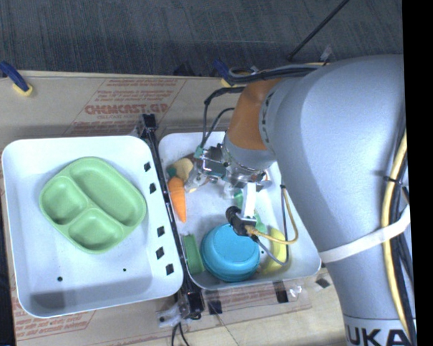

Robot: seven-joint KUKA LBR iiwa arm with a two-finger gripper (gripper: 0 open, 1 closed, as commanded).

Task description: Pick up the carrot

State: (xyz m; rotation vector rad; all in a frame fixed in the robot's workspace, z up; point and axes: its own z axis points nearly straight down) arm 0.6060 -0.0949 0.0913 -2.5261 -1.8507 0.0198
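2 shallow white bins sit side by side on the bench. The carrot (177, 197) lies in the right bin (207, 213), stretched along its left wall with the thicker end toward the far side and the tip toward the near side. A small tan item (182, 166) lies just beyond its far end. A green item (192, 254) lies near its tip, beside a blue bowl (231, 254) that has a yellow item (279, 250) on its other side. The left bin (21, 213) holds 1 green divided plate (92, 203) and nothing of the task.

The arm (331, 164), with its orange band (246, 121) above the wrist, reaches over the right bin. The gripper (204, 169) hangs just beside the carrot's far end, on the side away from the wall. Metal parts and cables crowd that spot, so I cannot tell whether the gripper is wide or narrow. It appears to be apart from the carrot rather than around it.

As I judge it, the task is at the approach: the arm is over the correct bin, but the carrot rests on the bin floor, not yet grasped and not yet lifted. Left to do are 3 things: centre over the carrot, close on it, and raise it clear of the wall and its neighbours
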